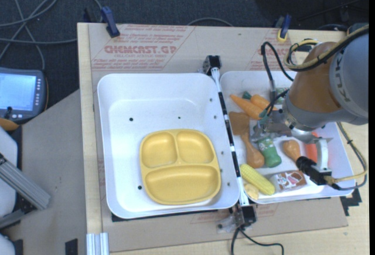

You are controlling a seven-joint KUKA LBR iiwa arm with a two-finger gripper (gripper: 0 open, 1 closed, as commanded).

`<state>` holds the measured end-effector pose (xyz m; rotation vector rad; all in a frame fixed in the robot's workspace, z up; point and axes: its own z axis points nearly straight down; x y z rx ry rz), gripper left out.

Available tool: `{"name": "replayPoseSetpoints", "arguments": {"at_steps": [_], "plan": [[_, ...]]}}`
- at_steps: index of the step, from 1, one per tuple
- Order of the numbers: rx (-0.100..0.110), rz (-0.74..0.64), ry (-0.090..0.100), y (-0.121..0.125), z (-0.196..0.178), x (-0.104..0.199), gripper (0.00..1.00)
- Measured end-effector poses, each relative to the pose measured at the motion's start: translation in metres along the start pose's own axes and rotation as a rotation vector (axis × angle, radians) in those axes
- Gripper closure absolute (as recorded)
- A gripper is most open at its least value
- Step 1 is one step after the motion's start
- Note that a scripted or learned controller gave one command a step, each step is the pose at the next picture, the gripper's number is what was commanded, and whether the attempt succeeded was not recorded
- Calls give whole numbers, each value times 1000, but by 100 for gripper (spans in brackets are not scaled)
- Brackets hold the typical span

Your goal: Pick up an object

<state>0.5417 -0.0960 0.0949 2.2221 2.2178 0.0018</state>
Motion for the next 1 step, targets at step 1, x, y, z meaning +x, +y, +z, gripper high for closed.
{"name": "replayPoseSetpoints", "arguments": {"at_steps": [1], "plan": [[-8, -9, 3, -47, -133, 59, 100]]}}
